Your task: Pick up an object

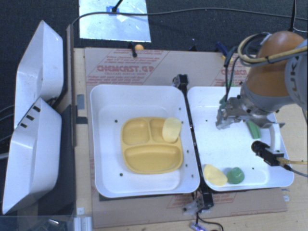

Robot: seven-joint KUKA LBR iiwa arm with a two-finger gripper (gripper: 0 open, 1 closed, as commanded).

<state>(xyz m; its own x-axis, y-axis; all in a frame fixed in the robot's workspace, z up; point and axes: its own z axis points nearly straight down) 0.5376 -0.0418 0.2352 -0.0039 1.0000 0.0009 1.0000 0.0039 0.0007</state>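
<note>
The claw (225,121) is seen low over the right bin (211,143); its state cannot be told. A yellow piece (215,175) and green cup (235,175) are seen near the bin's front edge.

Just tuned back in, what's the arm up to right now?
The gripper is over the right bin, near its middle, with nothing visibly between its fingers. A green stick-like object lies just beside it, and a yellow piece and a green round object sit by the near wall. The left bin holds a yellow divided tray with a pale yellow object on it.
</note>
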